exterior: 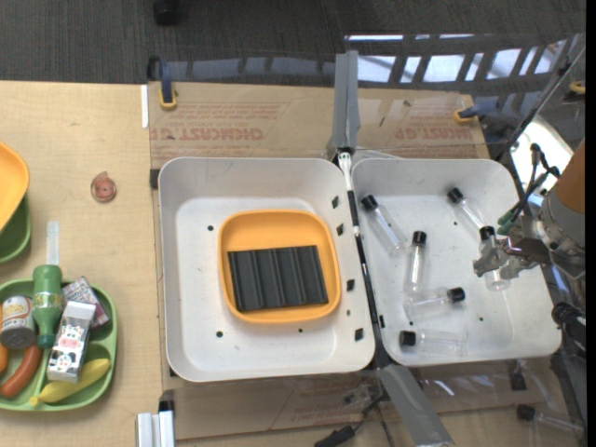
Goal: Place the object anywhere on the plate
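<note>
The tool (491, 266) is hovering at the right bin's three o'clock over a clear black-capped tube (486, 238); its grip state I cannot tell; the slick tube may be slipping short of the orange square plate (277, 228).

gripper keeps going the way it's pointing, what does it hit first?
Likely the clear black-capped tube just under the gripper, else the right white bin's floor. Depth is unclear from this slanted view.

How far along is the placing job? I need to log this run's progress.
Done: nothing yet; the orange plate in the left bin carries only a dark ribbed insert. In hand: the gripper is low at the right bin's right side, near a vial. Left: gripping a vial, carrying it over and setting it down.
</note>
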Tool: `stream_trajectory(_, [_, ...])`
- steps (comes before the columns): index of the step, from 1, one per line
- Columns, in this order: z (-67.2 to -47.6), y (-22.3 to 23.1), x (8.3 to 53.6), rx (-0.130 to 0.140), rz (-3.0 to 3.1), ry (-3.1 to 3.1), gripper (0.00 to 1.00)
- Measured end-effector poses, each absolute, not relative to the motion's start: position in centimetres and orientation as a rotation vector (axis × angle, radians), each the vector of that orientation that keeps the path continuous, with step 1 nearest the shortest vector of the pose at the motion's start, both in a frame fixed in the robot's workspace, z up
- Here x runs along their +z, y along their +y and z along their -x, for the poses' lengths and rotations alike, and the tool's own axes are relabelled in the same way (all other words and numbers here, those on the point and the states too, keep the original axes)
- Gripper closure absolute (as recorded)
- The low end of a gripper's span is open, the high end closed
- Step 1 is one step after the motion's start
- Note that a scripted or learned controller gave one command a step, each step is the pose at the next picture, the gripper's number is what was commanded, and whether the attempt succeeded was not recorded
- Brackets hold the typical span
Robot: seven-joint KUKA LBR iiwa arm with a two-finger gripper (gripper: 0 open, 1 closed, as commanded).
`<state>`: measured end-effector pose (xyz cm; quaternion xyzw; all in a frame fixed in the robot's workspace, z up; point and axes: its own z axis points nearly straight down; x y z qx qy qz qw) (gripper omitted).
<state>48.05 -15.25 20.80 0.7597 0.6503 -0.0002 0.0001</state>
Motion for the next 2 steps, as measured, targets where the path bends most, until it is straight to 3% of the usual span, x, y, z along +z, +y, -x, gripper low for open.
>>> stream_trajectory(1, [-51.5,-20.3,25.5,-0.003,-2.112,2.323,1.00])
stream_trajectory(2, [-58.3,-22.2,24.3,-0.003,-2.036,2.392,1.00])
